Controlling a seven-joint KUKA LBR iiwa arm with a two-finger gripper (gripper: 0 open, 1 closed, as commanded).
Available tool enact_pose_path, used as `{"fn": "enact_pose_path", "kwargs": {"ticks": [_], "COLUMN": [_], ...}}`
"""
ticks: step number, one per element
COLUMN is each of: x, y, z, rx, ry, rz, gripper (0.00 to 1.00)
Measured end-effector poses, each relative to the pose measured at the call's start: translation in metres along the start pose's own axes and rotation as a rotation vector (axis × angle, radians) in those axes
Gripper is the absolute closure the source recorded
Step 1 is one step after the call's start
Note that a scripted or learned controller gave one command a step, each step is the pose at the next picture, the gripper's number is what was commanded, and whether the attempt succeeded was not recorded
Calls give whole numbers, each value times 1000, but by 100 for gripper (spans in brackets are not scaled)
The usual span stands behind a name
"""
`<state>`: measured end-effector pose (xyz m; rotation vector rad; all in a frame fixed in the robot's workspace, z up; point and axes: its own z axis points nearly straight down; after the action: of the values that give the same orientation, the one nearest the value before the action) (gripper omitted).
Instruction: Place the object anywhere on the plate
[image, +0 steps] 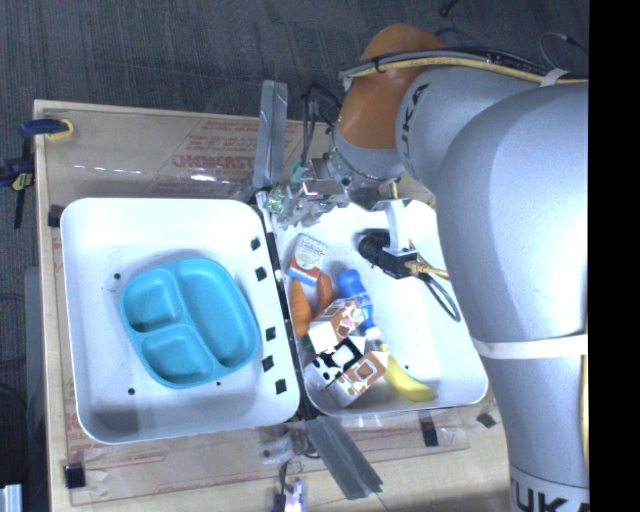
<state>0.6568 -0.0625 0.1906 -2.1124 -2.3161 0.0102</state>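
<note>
A blue plate (187, 319) with three compartments lies in the left bin (90, 250). The right bin (455, 350) holds several toy foods: an orange carrot (301, 306), a small carton (308, 254), a blue bottle (351, 286), a printed box (338, 326), another box (362, 373) and a yellow banana (407, 382). My gripper (293, 203) hangs at the top left corner of the right bin, just above the small carton, near the divider between the bins. I see nothing held in it.
The grey arm with its orange band (385, 75) covers the right side of the right bin. A black cable (395, 257) runs over that bin. A blue clamp (40, 128) sits at the bench's far left corner.
</note>
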Motion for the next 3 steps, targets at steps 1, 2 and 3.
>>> {"fn": "enact_pose_path", "kwargs": {"ticks": [1, 2, 3], "x": [87, 173, 233], "y": [-42, -133, -158], "z": [2, 3, -39], "rx": [-3, -2, -5], "ry": [-1, -2, -2], "rz": [-66, -36, -57], "gripper": [100, 100, 100]}}
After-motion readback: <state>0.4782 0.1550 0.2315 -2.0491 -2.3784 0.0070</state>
